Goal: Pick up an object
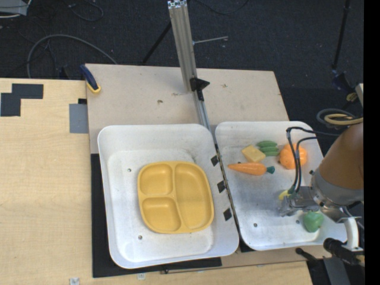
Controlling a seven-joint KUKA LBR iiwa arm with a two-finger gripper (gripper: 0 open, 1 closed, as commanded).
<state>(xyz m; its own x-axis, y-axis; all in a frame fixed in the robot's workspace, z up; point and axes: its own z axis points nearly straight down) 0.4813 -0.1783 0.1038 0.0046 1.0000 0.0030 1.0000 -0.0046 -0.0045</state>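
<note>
From above, the arm (343,165) comes in at the right and is cut off by the frame edge, its orange band bulking over the right bin's (261,230) far side. The gripper (295,204) sits low over the bin floor near the right rim, but it reads as a small grey tangle under the wrist, and I cannot tell whether it is spread or pressed together, or whether anything sits in it. Just beside it, toward the near right corner, lies a green lump (312,221), partly tucked under the wrist, possibly a toy vegetable. Up the bin, a carrot (248,168) lies flat, tip pointing left; a yellow block (253,154) sits just behind it, touching a green piece (268,147). An orange (294,157) rests near the right wall, crossed by a black cable (290,141) looping from the wrist. The middle and near-left floor of this bin is bare white, with room to move. In the left bin (119,159), a yellow divided tray (175,196) lies flat in the centre, well apart from every wall. A metal post (183,40) rises behind the bins.
</note>
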